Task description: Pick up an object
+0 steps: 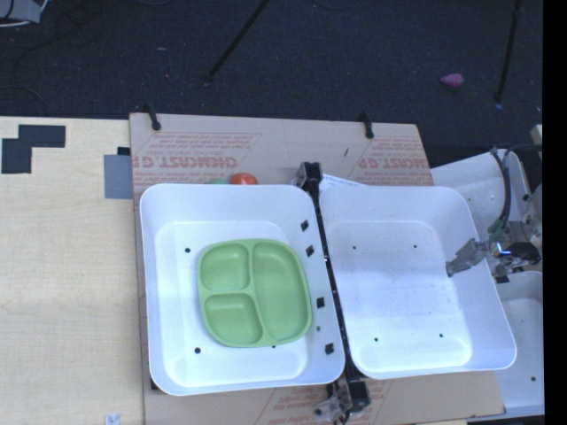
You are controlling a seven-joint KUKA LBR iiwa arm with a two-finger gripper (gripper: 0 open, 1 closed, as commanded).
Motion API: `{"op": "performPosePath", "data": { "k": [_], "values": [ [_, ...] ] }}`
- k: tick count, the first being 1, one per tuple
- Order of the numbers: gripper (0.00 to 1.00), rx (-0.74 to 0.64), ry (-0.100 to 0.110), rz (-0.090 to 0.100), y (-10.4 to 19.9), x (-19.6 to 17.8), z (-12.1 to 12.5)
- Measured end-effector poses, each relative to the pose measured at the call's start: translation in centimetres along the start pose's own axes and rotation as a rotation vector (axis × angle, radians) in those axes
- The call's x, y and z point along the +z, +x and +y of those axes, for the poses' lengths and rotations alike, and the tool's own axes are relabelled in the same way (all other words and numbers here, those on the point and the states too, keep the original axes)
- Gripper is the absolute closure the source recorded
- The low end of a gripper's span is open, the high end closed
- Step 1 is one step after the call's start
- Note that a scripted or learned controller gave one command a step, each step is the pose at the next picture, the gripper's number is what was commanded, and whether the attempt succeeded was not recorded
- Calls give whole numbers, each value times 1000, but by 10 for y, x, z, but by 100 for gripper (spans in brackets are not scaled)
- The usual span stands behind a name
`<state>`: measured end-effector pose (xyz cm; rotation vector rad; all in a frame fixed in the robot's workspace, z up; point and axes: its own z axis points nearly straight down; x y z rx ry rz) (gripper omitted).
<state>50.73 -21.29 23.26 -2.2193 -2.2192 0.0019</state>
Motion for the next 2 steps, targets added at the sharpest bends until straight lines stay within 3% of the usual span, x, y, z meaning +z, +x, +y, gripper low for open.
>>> {"op": "performPosePath", "data": {
  "k": [2],
  "values": [
    [0,0,4,2,9,107,-19]
  ]
}}
